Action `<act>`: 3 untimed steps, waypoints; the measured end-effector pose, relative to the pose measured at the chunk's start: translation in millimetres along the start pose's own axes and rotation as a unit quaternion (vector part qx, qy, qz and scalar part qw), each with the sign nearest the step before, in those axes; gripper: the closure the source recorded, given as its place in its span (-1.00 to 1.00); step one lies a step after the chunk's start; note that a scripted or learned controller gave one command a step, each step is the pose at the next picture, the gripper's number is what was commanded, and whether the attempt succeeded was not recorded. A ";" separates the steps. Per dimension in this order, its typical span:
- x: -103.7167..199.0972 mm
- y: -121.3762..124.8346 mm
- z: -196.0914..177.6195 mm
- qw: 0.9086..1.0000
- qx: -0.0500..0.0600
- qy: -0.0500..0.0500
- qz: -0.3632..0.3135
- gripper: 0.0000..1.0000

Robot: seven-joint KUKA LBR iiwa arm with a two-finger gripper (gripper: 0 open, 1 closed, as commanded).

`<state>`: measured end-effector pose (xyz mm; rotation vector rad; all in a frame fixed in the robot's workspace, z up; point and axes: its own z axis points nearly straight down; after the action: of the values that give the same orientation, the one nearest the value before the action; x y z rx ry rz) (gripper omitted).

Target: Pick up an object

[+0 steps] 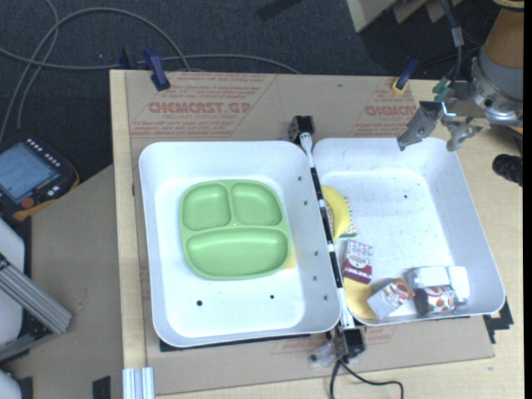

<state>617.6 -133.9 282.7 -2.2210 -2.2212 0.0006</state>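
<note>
The gripper (pixel 438 131) hangs above the far rim of the right bin (pixel 416 181), near that bin's far right corner. Its two fingers (pixel 413 133) are spread apart with nothing between them.

The right bin holds all the loose things, gathered along its near and left sides. A yellow banana (pixel 337 210) lies against the bin's left wall, beside the black divider where the two bins meet. Just nearer the camera than the banana sits a small red and white packet (pixel 359 260). At the bin's near left corner is a yellow dish (pixel 357 300), partly covered by a small carton (pixel 391 298) with orange print. To the right of that carton, along the near wall, lies a white box (pixel 438 289) with dark and red markings. The far and middle floor of the right bin is bare white with small dark specks.

The left bin (pixel 166 289) touches the right bin's left side and holds a green divided plate (pixel 235 229) with three compartments. Both bins rest on the worktop (pixel 208 98).
</note>
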 end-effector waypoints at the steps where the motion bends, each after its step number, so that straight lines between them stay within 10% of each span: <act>1: 56.6 -29.8 88.2 1.000 0.000 0.000 0.000 -1.00; 2: 33.7 5.7 195.2 1.000 -0.004 -0.001 0.000 -1.00; 3: 30.1 -42.4 198.3 1.000 0.000 0.000 0.000 -1.00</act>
<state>575.0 -103.8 84.4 -2.2220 -2.2203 0.0004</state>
